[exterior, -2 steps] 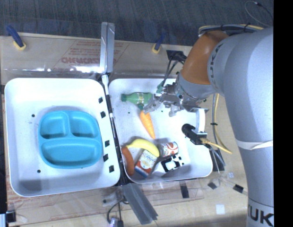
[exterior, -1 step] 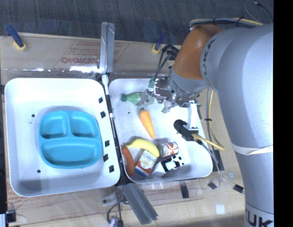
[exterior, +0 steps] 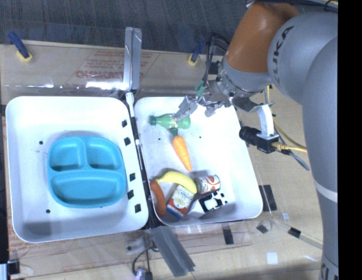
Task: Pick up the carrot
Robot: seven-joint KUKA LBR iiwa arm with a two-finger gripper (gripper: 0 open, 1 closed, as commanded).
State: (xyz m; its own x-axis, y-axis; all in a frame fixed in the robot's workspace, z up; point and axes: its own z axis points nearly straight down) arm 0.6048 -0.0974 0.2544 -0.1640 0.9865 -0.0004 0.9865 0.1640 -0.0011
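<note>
Beside one green bottle (exterior: 167, 120) lies one carrot (exterior: 181, 151).

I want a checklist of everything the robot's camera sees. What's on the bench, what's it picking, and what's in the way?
Surface: wooden bench bearing two shallow white plastic bins, left and right.
Job's things: orange tapered carrot lying mid right bin, untouched.
Clutter: green plastic bottle, yellow banana, red-and-white can in right bin; blue divided tray in left bin.
End effector: above the bottle.
Cables: yellow cable beside the arm.
Surroundings: blue clamps at bench edge.
</note>
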